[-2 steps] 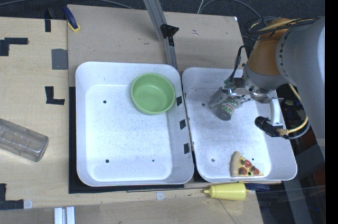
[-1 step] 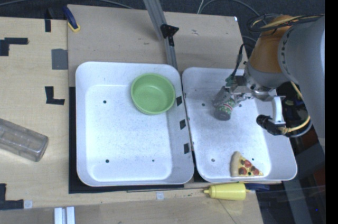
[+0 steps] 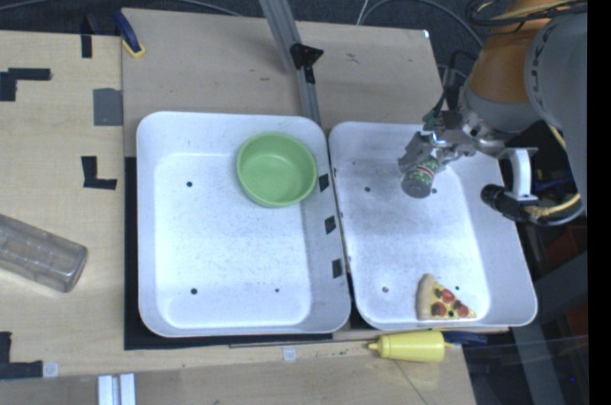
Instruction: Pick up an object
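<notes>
My gripper [image 3: 421, 160] hangs over the upper middle of the right bin [image 3: 496, 298], coming in from the right. A small grey cylinder with a green band [image 3: 418, 178], like a little can, sits tilted between its fingers, so the gripper is shut on it. A toy pizza slice [image 3: 438, 299] lies at the front of the right bin. A green bowl [image 3: 276, 168] stands at the back right of the left bin [image 3: 172, 279].
A yellow squeeze bottle [image 3: 412, 347] lies on the bench just in front of the right bin. A clear plastic tumbler [image 3: 36, 253] lies at the far left. A grey metal pole [image 3: 279, 7] slants down to the divider between the bins.
</notes>
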Controlling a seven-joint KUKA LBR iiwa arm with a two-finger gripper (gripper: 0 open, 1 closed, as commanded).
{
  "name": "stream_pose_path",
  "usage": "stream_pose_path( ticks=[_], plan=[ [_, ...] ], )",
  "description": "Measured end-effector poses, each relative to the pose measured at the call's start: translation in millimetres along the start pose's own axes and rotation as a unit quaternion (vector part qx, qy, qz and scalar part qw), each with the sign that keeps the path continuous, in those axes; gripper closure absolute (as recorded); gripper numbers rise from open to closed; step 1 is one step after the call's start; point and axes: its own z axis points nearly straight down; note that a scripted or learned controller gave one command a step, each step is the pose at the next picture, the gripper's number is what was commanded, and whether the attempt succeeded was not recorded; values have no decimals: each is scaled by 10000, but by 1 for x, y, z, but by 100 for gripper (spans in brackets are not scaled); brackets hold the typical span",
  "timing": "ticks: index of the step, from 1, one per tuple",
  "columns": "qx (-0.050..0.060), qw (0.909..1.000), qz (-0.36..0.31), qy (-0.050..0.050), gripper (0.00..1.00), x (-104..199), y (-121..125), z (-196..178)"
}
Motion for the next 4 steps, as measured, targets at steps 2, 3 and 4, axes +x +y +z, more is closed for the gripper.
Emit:
stream_pose_path(
  ticks=[2,3,4],
  plan=[
    [10,10000,3,4,100,-2,7,-80],
    [36,10000,-16,12,100,51,4,-68],
    [39,10000,-20,14,100,105,-5,-65]
  ],
)
